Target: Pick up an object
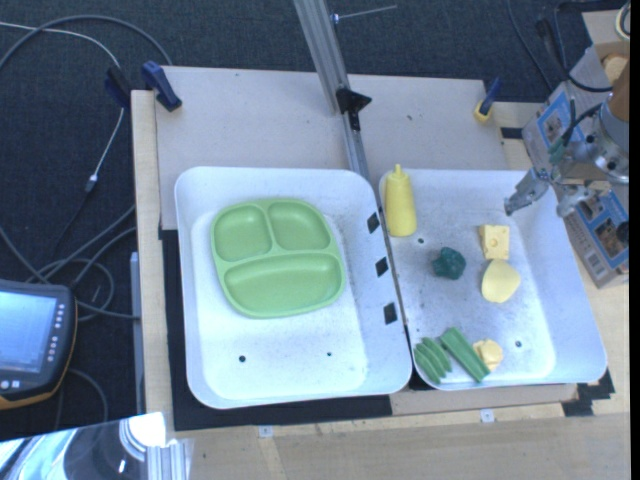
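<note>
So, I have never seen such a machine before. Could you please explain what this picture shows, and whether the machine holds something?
One camera looks down at a slant on a bench with two shallow white bins. The left bin carries a green divided plate. The right bin carries toy food: a yellow bottle, a dark green lump, a yellow cheese-like block, a yellow lemon-like piece, green pods and a small yellow piece. The robot arm comes in from the right; its gripper is over the right bin's upper right part. Nothing is visible between its fingers.

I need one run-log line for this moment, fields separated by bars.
gripper: above right bin's far edge | holding: nothing seen | nearest: cheese | plate: left bin
</note>
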